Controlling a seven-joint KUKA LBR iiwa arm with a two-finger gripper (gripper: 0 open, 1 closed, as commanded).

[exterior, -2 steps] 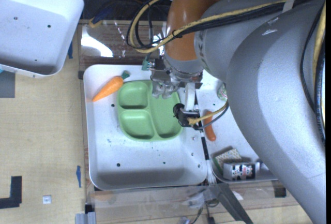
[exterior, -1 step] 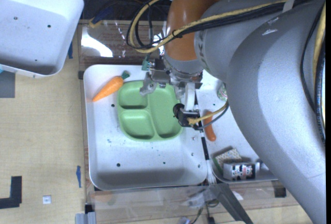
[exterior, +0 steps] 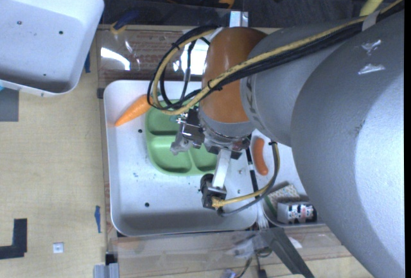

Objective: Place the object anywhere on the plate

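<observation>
The tool (exterior: 183, 140) hangs over the green divided plate (exterior: 163, 142), above the plate's right half, with the grey arm and its orange band crowding in from 3 o'clock. Whether the tool is open or closed cannot be told from this slant, and nothing can be seen in its hold. The plate lies in the white bin (exterior: 160, 209), in the bin's upper middle. An orange carrot (exterior: 131, 110) lies at 10 o'clock from the plate, off it, its thin end up on the bin's left rim and its thick end just beside the plate's corner. A shorter orange-red piece (exterior: 260, 156) lies on the bin floor at 3 o'clock from the plate, beyond the wrist. A second white bin (exterior: 38, 26) sits on the pale worktop (exterior: 51, 167) at 10 o'clock.
</observation>
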